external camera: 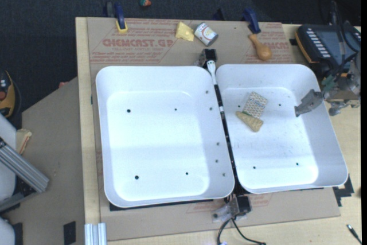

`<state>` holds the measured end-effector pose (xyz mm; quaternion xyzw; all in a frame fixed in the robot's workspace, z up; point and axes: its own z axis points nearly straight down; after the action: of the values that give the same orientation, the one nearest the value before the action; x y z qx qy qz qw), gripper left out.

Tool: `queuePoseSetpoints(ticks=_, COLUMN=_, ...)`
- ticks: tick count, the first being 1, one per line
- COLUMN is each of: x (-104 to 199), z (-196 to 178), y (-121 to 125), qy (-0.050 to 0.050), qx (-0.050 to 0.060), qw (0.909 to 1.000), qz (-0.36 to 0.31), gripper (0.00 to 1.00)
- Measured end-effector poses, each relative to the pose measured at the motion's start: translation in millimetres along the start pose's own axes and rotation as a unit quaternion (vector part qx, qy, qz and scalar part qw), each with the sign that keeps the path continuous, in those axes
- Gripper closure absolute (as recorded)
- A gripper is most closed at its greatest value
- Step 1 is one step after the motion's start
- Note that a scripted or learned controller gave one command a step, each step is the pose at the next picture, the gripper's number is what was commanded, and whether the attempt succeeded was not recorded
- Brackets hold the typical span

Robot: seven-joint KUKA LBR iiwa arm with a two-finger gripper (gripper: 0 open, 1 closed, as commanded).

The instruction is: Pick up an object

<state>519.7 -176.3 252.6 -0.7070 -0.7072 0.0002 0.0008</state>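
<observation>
You have two shallow white plastic bins; the left bin holds nothing. In the right bin lie a tan cone-shaped piece touching a speckled beige square pad. The grey gripper hangs over the right rim, grasp undeterminable.
</observation>
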Motion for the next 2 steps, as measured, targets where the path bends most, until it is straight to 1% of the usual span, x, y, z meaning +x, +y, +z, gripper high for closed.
queuePoseSetpoints(ticks=1, x=45.8, z=-194.9, y=-9.5, qy=-0.002, qx=-0.010, qw=0.9999, qz=-0.003, gripper=0.00)
queuePoseSetpoints(ticks=2, x=44.0, z=-196.3, y=-9.5, qy=-0.002, qx=-0.004, qw=1.0000, qz=-0.001, gripper=1.00)
